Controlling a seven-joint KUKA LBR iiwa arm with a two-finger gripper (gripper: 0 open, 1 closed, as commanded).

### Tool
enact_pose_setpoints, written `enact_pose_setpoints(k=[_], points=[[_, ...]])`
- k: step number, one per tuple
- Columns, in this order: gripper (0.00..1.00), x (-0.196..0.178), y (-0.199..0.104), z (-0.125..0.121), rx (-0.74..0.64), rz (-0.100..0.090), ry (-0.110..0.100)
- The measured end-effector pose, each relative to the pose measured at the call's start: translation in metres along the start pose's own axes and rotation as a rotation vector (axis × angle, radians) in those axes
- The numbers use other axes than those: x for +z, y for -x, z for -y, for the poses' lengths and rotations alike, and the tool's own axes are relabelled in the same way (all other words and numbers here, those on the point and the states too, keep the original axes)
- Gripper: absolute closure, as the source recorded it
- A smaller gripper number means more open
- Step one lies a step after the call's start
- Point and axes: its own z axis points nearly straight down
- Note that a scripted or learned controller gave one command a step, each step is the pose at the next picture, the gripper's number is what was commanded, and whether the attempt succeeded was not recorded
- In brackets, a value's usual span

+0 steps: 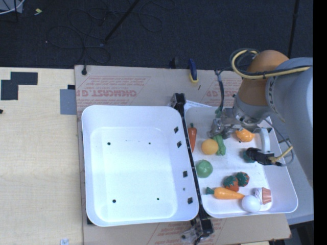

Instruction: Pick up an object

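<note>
Reaching gripper [220, 130]: low in right bin [286, 200], at green toy [220, 144]; finger spread not discernible.
Neighbours: yellow ball [209, 147] touching green toy; orange piece [244, 135] near.
Surface: left bin [133, 165] beside; cardboard [122, 88] beneath; tan bench [36, 162].
Edges: carrot [225, 193], white egg [250, 203] by near rim.

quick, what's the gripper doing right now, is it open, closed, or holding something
Gripper: low in the right bin, just above the green toy beside the yellow ball; open or closed cannot be told.
</note>
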Motion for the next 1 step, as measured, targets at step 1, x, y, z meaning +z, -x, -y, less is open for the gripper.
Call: enact_pose_setpoints(k=[1], points=[[1.0,-0.1063,-0.0527,-0.0009,-0.003,0.0,0.008]])
